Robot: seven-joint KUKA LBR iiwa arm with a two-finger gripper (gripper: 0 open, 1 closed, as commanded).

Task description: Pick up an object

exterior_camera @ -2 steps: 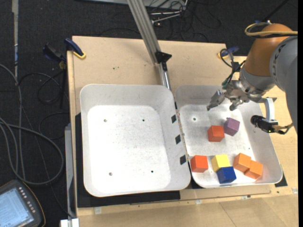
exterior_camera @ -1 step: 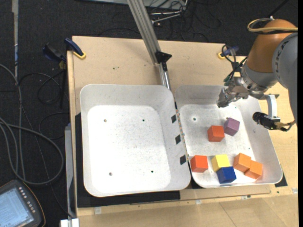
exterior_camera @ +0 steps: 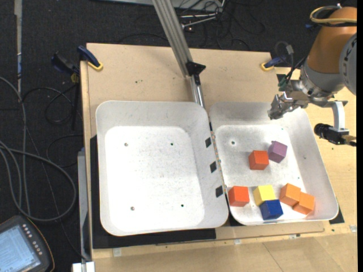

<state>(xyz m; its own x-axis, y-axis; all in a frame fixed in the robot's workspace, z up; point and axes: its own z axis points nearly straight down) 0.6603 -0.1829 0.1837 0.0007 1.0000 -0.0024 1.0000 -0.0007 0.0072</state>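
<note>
The fingers (exterior_camera: 276, 111), whose spread I cannot tell, hang over the right bin's (exterior_camera: 317, 152) far edge, well apart from the purple block (exterior_camera: 278, 151); descending here risks striking the rim

Arm (exterior_camera: 334, 44) is running off the right edge; only the wrist end is showing. Gripper (exterior_camera: 277, 111) is sitting over the right bin's (exterior_camera: 317, 152) far rim, too small and dark for its fingertips to be resolving. Tablet screen (exterior_camera: 20, 248) is being cut off at the bottom-left corner. Yellow block (exterior_camera: 263, 194) is being partly overlapped by the blue block (exterior_camera: 271, 209). Rear orange block (exterior_camera: 291, 192) is lying partly behind its neighbour (exterior_camera: 305, 203).
</note>
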